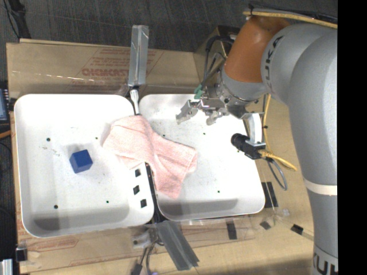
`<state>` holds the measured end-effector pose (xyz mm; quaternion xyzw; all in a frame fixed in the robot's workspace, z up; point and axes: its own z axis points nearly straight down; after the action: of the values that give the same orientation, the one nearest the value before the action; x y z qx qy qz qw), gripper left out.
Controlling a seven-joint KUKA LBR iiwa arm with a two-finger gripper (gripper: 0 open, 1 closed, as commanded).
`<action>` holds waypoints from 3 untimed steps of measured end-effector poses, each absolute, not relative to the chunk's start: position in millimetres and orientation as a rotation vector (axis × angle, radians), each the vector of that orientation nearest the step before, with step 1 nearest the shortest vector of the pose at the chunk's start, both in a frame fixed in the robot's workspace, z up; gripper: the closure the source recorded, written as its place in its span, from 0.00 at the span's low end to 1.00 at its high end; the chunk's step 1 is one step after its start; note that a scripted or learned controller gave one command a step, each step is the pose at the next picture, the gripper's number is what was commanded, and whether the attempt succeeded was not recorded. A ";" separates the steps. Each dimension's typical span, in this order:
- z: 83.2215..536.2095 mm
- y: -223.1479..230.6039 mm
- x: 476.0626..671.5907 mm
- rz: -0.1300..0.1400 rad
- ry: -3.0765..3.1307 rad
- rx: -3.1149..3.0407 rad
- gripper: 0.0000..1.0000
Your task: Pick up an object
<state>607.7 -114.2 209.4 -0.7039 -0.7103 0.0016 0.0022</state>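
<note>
Currently in the approach step: gripper (198, 113) hangs over the back of the right bin (241, 182), fingers spread, nothing between them. No grasp made.

Candidates: pink cloth (155, 153) draped across the divider between both bins, nearest to the gripper; blue cube (81, 160) in the left bin (34, 211), well apart from it.

Next move, my call: shift left and forward over the cloth's right half, descend, pinch a fold. Flat fabric risks a shut-on-nothing miss.

Writing: red print on the cardboard (74, 67) behind the bins, reversed and too faint to read.
</note>
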 end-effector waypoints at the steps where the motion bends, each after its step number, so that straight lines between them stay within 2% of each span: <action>1: 199.3 -122.6 593.7 0.005 -2.304 -2.128 0.00; 2: 92.0 -158.8 560.5 0.002 -2.294 -2.144 0.00; 3: 91.2 -122.1 564.3 0.003 -2.468 -1.935 0.00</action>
<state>564.3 -122.1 91.2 -0.6171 -0.7869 0.0010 0.0027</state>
